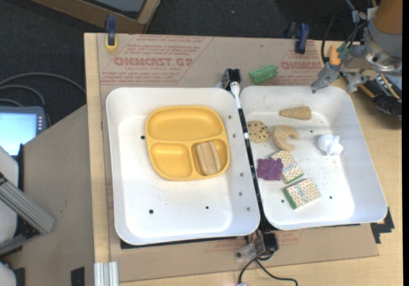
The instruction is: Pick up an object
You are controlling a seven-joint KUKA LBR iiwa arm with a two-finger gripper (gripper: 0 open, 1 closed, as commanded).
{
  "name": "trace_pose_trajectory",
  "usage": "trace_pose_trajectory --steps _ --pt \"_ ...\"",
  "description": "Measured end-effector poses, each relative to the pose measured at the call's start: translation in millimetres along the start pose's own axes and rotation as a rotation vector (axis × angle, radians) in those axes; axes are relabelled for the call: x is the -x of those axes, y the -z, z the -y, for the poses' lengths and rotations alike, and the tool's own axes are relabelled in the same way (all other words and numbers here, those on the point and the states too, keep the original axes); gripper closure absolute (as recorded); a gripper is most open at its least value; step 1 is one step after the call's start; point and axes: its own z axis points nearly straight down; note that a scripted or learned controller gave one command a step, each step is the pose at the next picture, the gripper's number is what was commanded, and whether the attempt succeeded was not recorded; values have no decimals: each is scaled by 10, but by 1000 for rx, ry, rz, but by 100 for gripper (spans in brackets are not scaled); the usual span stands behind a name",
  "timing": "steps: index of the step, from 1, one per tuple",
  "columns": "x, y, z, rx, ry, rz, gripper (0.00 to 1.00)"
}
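Note:
The right bin (pixel 364 182) holds several small food-like items. These are a tan flat piece (pixel 295 112), a speckled cookie (pixel 257 131), a beige bitten round (pixel 285 136), a white crumpled lump (pixel 330 144), a purple piece (pixel 269 168) and two sandwich-like blocks (pixel 292 166) (pixel 301 193). My gripper (pixel 332 73) hangs over the far right corner of that bin, above its rim and apart from every item. Nothing shows in its grasp.
The left bin (pixel 128 202) carries a yellow divided plate (pixel 185 126) with a tan wafer (pixel 206 157) in its lower right compartment. A green object (pixel 263 74) lies on the cardboard behind the bins. Blue clamps (pixel 111 30) (pixel 300 37) grip the far edge.

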Motion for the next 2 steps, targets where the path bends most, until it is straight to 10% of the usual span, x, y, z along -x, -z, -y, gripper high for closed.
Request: trace_pose_trajectory --steps 1,2 --pt "121 -1358 283 -14 -2 -3 0" --pt "157 -1304 823 -6 -2 -2 0"
